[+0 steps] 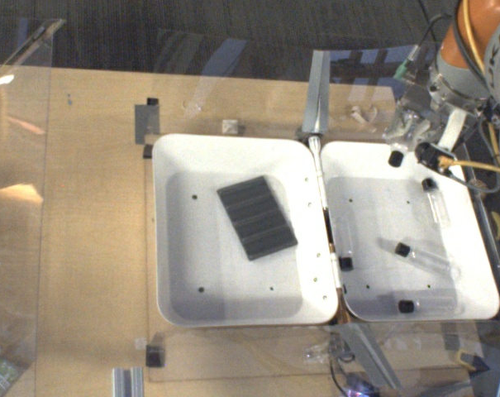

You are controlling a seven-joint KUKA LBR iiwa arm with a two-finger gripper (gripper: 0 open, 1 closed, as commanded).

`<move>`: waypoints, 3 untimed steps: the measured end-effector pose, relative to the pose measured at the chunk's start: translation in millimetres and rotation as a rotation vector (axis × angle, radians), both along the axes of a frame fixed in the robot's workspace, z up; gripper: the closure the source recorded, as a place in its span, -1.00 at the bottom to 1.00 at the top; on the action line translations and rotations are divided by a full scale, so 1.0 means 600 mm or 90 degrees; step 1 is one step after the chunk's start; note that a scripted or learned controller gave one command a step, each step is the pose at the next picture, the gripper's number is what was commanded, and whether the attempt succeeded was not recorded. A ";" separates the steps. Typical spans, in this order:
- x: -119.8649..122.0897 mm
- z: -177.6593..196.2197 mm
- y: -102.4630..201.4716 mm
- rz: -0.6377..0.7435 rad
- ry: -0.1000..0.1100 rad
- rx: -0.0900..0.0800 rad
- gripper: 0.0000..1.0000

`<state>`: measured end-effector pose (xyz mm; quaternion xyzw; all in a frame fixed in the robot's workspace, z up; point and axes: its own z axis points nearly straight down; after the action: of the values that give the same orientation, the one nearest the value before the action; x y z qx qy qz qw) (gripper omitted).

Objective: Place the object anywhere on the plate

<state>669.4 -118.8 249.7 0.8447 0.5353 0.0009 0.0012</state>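
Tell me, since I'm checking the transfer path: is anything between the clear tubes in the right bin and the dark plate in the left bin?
Only the bins' adjoining rims lie between the tubes and the plate; nothing else visible.

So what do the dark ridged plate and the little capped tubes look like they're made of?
The ridged plate looks like matte dark grey plastic or rubber: no glare, moulded grooves. The tubes look like clear plastic or glass with black caps; the white bin shows through them.
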 end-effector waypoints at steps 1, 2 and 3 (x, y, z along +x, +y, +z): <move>0.000 0.117 -0.001 -0.157 0.000 0.001 1.00; -0.023 0.169 -0.020 -0.398 0.001 0.001 1.00; -0.021 0.156 -0.032 -0.589 0.000 0.003 1.00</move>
<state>656.9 -137.7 343.4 0.9948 0.1022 0.0012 -0.0006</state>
